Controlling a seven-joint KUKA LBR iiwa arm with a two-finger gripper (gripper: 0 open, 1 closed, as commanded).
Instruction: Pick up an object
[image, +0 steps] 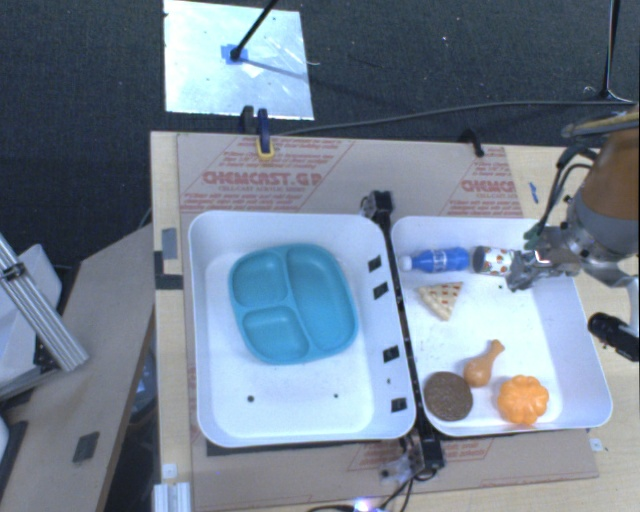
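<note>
Nearest, we see an orange pumpkin (523, 398), brown patty (449, 396) and drumstick (483, 362) at six o'clock in the right bin (590, 350); farther, a blue bottle (438, 261) near the jaws (520, 272), whose spread we cannot tell.

Red "CHEMCAST GP" print on the board (262, 180) behind the left bin, the same print repeated at its right end, partly readable

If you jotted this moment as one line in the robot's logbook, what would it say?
arm: over right bin far corner | gripper: at can beside blue bottle | lifted: nothing seen | left bin: blue tray
</note>
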